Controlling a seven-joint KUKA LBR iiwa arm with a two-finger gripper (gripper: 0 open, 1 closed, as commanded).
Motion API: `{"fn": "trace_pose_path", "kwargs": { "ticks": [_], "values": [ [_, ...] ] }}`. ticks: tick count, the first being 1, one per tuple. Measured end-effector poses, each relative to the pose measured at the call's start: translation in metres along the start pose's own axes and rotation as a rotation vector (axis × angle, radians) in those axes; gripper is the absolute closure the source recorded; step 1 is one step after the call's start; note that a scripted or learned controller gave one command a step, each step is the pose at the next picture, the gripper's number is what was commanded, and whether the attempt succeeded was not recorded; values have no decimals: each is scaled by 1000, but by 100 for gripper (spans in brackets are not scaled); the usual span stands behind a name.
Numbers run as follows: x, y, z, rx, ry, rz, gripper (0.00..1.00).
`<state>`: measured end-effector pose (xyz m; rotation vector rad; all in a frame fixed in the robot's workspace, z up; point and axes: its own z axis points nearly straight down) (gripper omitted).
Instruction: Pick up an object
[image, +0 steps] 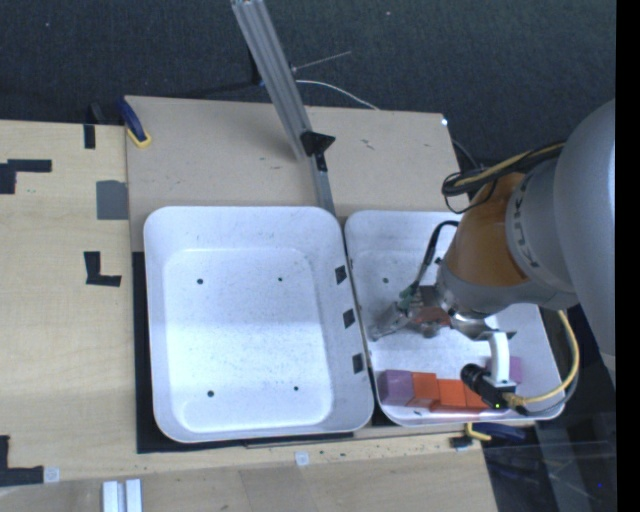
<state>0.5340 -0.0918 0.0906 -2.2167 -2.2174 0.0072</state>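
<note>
My gripper (390, 322) hangs low over the middle of the right bin (385, 240), pointing toward its left wall. A purple block (398, 386) lies against the bin's front wall, and an orange block (443, 393) touches it on the right. Both blocks sit a short way in front of the gripper, apart from it. Nothing is visibly held. The grey arm with its orange band (480, 245) covers the right part of the bin.
The left bin (245, 320) stands beside the right one, sharing the middle wall with black clips (349, 318). A slanted metal bar (285, 90) reaches down from the back to the bins' junction. A yellow cable (570, 365) loops by the right bin's front right corner.
</note>
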Motion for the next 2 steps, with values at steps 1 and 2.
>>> {"fn": "trace_pose_path", "kwargs": {
  "ticks": [1,2],
  "values": [
    [-10,35,-1,-8,-2,-2,0],
    [-73,58,-2,-8,-5,3,0]
  ]
}}
